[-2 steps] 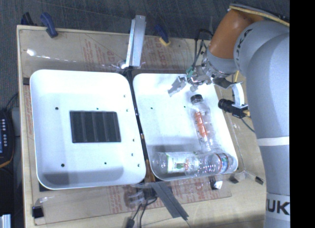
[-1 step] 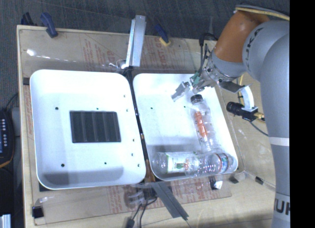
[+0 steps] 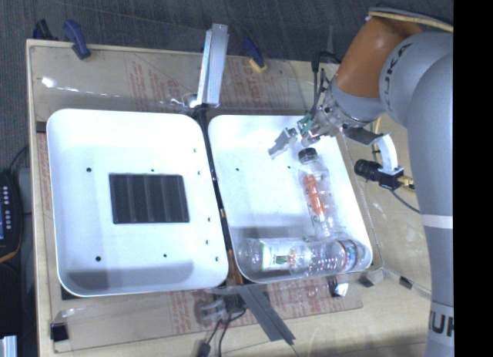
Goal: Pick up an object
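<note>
Clear bottle [image 3: 300, 256], lying lengthwise along near wall of right bin [image 3: 246, 193]. Second bottle [image 3: 317, 192], orange label, near right wall, cap toward gripper [image 3: 296, 138]. Gripper just above cap; grip state cannot tell. Left bin [image 3: 77, 155]: dark panel [image 3: 149, 198].

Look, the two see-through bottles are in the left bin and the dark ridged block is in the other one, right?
Not quite. The camera view shows both clear bottles lying in the right bin, and the dark ridged block in the left bin.
</note>
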Controlling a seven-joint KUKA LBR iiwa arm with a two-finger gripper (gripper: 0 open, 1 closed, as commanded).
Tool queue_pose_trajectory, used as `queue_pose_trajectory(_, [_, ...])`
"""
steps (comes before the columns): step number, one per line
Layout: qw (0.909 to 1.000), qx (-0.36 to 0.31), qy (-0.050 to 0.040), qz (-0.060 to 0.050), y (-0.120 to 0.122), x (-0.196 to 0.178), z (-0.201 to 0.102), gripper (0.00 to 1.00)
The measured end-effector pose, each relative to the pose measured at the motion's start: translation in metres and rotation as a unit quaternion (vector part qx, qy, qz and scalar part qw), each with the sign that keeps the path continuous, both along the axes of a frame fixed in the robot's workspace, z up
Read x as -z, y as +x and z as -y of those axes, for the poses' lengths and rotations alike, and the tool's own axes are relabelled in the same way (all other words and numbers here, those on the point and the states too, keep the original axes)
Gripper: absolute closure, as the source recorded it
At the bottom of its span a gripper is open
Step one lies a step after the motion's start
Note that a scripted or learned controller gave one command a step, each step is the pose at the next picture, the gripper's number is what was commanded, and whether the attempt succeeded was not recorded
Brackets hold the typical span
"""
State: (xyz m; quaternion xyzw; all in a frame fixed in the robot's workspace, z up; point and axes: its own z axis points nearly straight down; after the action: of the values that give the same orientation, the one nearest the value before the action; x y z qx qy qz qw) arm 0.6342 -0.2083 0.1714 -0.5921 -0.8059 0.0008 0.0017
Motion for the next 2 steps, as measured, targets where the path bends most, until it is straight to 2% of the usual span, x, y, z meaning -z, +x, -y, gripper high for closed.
queue_pose_trajectory(1, [0.9987,-0.050,0.0003,0.000,-0.028,0.001,0.000,0.00])
queue_pose_trajectory(2, [0.9992,-0.041,0.0000,0.001,-0.058,0.000,0.001,0.00])
